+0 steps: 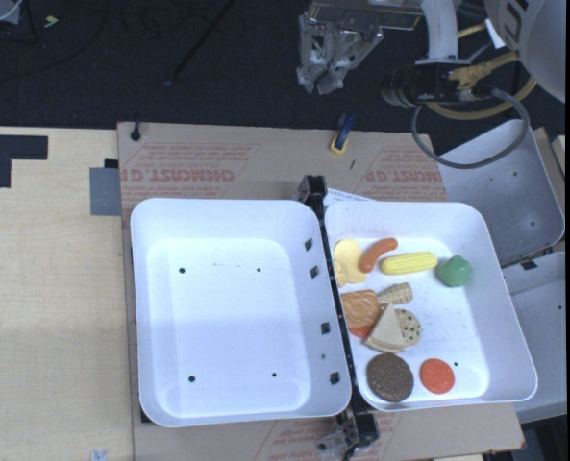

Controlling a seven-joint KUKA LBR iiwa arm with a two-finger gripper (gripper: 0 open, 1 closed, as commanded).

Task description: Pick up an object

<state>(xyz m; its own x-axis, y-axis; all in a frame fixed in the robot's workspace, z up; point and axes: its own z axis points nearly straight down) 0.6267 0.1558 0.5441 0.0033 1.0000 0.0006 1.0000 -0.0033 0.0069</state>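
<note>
Sitting untouched in the right bin [496,257] are all the candidate objects: a corn cob [408,263], a sausage [378,253], a green ball [453,271], a red disc [437,376], a brown cookie [390,376] and a wedge of bread [393,329], clustered toward the divider. So the pick hasn't really begun, pretty much the whole job is left. The left bin [222,315] sits right beside it on the worktop [44,296]. The end effector [325,70] hangs well above and behind the bins, nothing visibly in it. How far open it is, can't tell from this angle.
</note>
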